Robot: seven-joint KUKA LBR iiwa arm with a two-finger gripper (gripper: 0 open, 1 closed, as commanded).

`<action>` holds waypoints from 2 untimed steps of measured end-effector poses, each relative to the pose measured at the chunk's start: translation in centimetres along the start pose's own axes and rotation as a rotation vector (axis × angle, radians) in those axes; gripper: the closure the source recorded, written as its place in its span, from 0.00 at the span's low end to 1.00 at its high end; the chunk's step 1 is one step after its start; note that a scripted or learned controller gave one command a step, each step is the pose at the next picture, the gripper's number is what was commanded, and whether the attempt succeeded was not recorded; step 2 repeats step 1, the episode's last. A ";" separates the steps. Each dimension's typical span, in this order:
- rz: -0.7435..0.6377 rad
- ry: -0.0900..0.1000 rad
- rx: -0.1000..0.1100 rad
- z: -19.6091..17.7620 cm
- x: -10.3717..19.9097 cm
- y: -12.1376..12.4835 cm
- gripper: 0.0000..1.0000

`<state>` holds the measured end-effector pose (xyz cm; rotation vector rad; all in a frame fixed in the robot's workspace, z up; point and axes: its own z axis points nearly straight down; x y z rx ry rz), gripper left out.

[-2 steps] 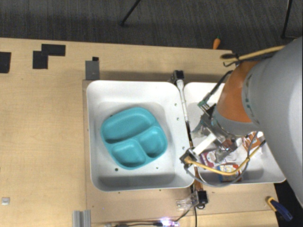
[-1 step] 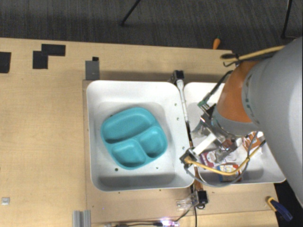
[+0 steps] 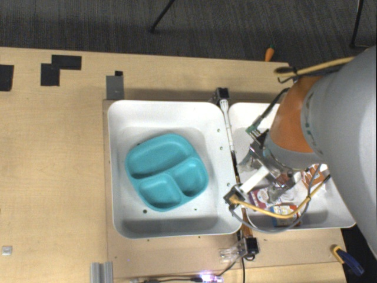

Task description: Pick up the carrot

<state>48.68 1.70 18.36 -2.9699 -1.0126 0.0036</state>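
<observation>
Wooden bench, two white bins, and the gripper (image 3: 268, 184) is down in the right bin (image 3: 336, 217) at roughly 4 o'clock, probably mid-reach, but honestly can't tell its jaw state or spot the carrot, so next it needs a confirmed grab.

The tabletop (image 3: 53, 175) looks like pale wood, matt and smooth. Both bins are white plastic with a soft shine – the left bin (image 3: 118, 158) shows it best, the right bin (image 3: 238, 117) is mostly covered. The divided plate (image 3: 168, 171) is turquoise plastic, smooth and slightly glossy. The arm (image 3: 347, 117) has a grey, satin shell and an orange band (image 3: 288, 125) – smooth too. The gripper (image 3: 262, 184) looks like bare metal with thin wires.
</observation>
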 end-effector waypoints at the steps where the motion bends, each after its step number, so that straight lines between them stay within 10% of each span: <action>1: 0.000 0.000 0.000 0.0 0.0 0.0 0.00; 2: 0.000 0.000 0.000 0.0 0.0 0.0 0.00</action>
